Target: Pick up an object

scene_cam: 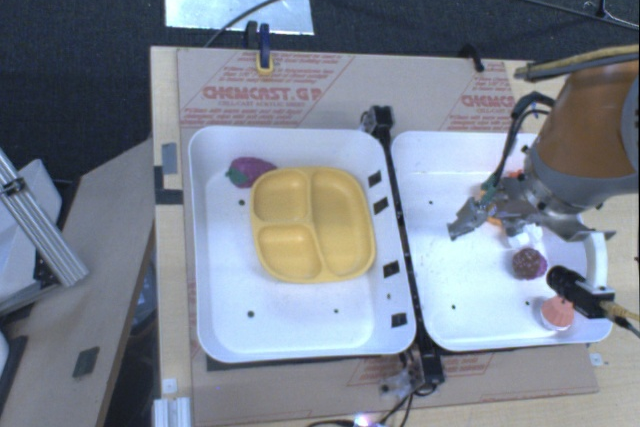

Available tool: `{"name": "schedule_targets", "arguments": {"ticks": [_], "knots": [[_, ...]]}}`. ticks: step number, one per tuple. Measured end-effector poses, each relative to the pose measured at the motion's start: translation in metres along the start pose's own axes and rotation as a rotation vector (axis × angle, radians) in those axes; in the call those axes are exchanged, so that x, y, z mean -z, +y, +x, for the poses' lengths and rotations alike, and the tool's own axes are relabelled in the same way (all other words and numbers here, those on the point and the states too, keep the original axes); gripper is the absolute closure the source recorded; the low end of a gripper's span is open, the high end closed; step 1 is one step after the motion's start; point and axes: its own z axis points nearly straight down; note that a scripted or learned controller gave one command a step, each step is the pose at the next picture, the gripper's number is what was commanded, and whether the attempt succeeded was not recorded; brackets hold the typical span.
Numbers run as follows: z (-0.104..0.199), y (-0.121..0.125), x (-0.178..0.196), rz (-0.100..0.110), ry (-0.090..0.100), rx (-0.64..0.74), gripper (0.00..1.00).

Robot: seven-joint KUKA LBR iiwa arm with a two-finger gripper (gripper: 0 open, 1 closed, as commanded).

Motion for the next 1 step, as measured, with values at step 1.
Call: {"name": "schedule_targets", "arguments": {"ticks": [1], "knots": [[-0.0001,0.0025,0.0052,-0.011,-0.001,0.002,0.0]]}}
